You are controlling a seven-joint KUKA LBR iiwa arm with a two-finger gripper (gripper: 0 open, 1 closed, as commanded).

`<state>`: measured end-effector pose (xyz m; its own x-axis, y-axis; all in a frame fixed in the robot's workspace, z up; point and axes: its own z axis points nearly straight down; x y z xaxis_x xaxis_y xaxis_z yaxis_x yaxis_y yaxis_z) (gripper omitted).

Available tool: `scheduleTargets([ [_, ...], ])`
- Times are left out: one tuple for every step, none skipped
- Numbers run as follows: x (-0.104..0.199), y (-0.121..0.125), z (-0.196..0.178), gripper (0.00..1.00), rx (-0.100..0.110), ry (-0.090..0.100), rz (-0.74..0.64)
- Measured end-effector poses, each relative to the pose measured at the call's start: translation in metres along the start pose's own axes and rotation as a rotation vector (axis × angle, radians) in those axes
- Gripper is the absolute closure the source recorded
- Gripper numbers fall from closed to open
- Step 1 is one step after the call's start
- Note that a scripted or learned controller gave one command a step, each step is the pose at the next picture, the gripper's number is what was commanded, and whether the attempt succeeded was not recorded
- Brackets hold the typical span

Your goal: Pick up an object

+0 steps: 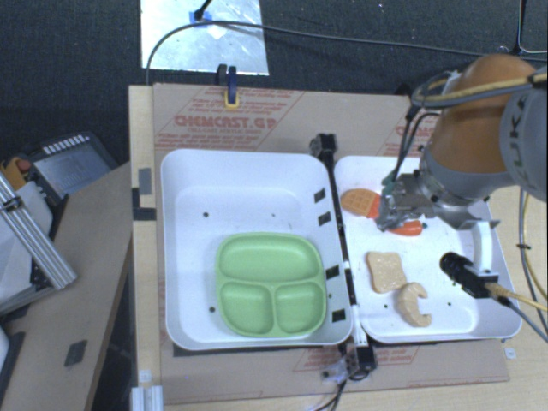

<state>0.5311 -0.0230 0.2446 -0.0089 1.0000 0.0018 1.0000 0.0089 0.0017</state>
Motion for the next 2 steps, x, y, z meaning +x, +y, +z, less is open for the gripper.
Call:
scheduleTargets([
  [0.052,0.004,-0.005,1.00,-0.001,0.000,-0.001],
  [0.116,0.003,0.007,1.00,0.002,0.001,-0.002],
])
